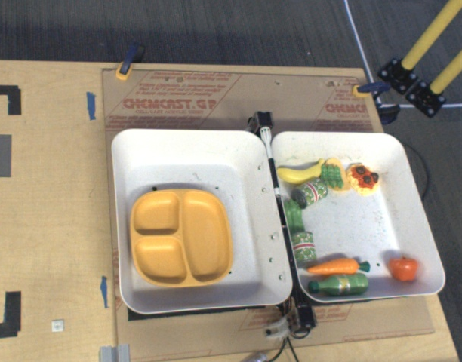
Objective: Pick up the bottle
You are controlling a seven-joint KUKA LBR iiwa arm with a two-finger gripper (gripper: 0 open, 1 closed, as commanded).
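Observation:
A green bottle [338, 283] with a red-and-white label lies on its side at the front edge of the right bin [389, 217], just below an orange carrot [337, 266]. A second green bottle [297, 228] lies lengthwise along that bin's left wall, its neck pointing to the back. A short green-and-red labelled can or bottle [310, 194] lies tilted just behind it.
The back of the right bin holds a yellow banana [299, 173], a green knobbly item [333, 176] and a small pizza-like toy [364, 177]. A red tomato [403, 268] sits front right. The left bin [140, 157] holds a yellow divided plate [182, 236].

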